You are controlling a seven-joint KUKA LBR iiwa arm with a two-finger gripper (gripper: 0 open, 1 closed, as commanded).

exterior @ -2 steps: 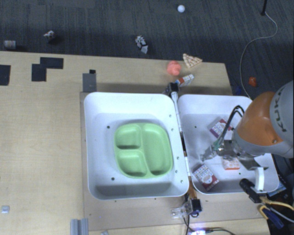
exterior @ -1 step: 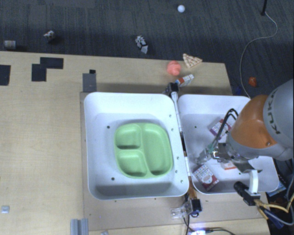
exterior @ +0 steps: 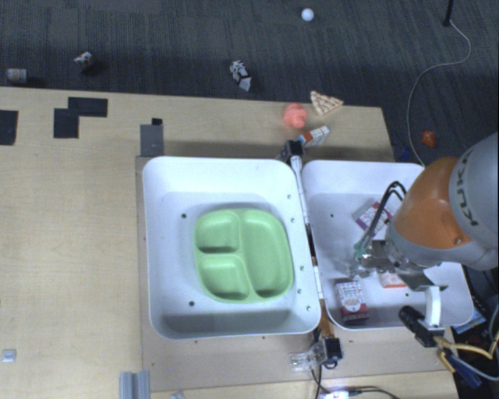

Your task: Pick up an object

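Smooth white plastic left bin [exterior: 156,234] holding a matt pale-green plastic compartment tray [exterior: 243,253]; pale matt wooden tabletop [exterior: 70,257]; glossy orange band [exterior: 430,210] on the grey arm; glossy printed packet [exterior: 352,301] in the right bin [exterior: 331,187].

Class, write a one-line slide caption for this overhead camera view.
KUKA arm reaches into the right bin beside a green tray.

A pale wooden surface [exterior: 70,257] with black patches [exterior: 78,115] meets dark grey carpet floor [exterior: 195,35], strewn with small litter, a white ball [exterior: 307,14] and a thin cable [exterior: 437,70].
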